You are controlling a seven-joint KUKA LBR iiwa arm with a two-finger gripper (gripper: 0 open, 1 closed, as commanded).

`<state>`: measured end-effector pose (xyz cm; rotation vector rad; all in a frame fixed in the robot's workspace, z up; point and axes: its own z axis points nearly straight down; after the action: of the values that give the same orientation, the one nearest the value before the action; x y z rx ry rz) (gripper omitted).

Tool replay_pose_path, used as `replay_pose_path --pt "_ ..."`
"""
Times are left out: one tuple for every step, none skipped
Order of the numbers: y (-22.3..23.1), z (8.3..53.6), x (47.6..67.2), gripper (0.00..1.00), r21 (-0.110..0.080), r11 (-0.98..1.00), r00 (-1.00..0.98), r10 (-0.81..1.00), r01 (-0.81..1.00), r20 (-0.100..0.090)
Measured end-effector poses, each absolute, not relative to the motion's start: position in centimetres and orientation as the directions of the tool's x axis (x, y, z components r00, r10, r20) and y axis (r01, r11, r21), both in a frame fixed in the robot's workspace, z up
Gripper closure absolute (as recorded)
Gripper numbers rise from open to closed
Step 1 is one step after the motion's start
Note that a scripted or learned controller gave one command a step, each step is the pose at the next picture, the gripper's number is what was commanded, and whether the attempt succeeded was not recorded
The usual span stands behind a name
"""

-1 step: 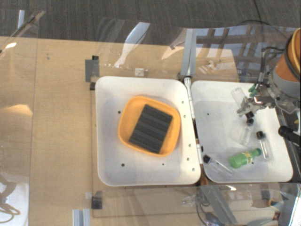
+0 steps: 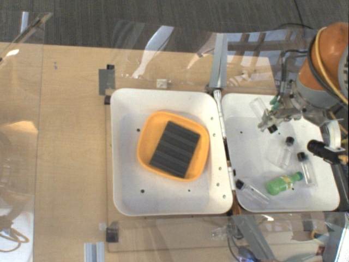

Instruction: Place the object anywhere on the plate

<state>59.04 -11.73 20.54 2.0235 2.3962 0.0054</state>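
Observation:
An orange plate (image 2: 143,144) lies in the middle of the left bin (image 2: 125,190). A dark grey ribbed block (image 2: 174,149) rests flat on the plate, turned at a slant. My gripper (image 2: 269,122) hangs over the upper part of the right bin (image 2: 245,146), well to the right of the plate and apart from the block. I see nothing held in it.
In the right bin lie a small green bottle (image 2: 283,183), several clear vials (image 2: 283,155), two black caps (image 2: 289,141) and a clear tube (image 2: 252,190). A metal divider (image 2: 220,70) stands behind the gap between the bins. The arm's orange band (image 2: 327,53) sits at the right.

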Motion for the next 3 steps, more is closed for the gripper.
replay_pose_path --pt "-5.9 19.8 59.7 1.0 0.006 0.333 -0.333 0.943 0.943 -0.002" --pt "-2.7 18.5 63.0 1.0 0.006 0.415 -0.415 0.91 0.91 -0.003" --pt "-2.7 18.6 63.0 0.0 0.006 0.415 -0.415 0.91 0.91 -0.003"
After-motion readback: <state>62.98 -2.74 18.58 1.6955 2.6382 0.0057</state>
